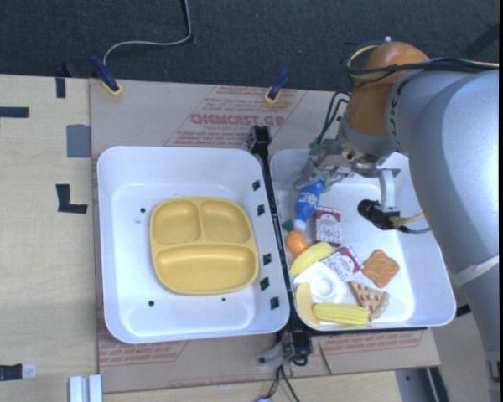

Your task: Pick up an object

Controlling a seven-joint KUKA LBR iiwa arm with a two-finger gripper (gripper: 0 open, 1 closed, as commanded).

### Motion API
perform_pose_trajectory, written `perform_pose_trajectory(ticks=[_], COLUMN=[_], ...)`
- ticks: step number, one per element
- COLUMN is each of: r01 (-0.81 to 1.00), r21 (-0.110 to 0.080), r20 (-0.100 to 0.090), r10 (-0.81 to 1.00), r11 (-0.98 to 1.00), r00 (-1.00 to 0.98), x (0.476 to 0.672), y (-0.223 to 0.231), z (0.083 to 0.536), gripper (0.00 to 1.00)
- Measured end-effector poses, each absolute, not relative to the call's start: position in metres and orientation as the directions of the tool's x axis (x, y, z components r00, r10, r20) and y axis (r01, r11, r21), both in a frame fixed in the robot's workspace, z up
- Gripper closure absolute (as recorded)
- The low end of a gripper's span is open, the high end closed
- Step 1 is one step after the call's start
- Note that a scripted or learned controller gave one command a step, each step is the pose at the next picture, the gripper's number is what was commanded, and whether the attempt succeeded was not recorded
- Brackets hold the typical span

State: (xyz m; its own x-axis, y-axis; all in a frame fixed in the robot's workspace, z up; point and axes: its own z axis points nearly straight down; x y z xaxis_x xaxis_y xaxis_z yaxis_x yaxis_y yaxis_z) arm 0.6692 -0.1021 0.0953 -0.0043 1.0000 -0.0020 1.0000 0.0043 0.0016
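Observation:
My gripper (317,172) hangs low over the far left part of the right bin (427,285), under the orange wrist band. Just below it a blue and white bottle (305,207) lies tilted, its top end right at the gripper's tip; I cannot tell whether they touch. Nearer the front lie a red and white packet (328,224), a small orange (296,243), a banana (312,256), a toast slice (381,268), a white cup (325,288), a waffle piece (366,296) and a corn cob (342,312).
The left bin (126,182) holds a yellow divided plate (204,245). A black clip row runs along the wall between the bins (267,224). The arm's grey bulk covers the right bin's far right side.

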Motion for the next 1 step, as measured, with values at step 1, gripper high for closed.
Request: perform_pose_trajectory(ticks=[1], r01=[1.000], r21=[-0.001], r20=[0.000], r10=[1.000], r11=[0.001], r00=[-0.001], x=[0.5880], y=[-0.0884], z=[0.1845], gripper=[1.00])
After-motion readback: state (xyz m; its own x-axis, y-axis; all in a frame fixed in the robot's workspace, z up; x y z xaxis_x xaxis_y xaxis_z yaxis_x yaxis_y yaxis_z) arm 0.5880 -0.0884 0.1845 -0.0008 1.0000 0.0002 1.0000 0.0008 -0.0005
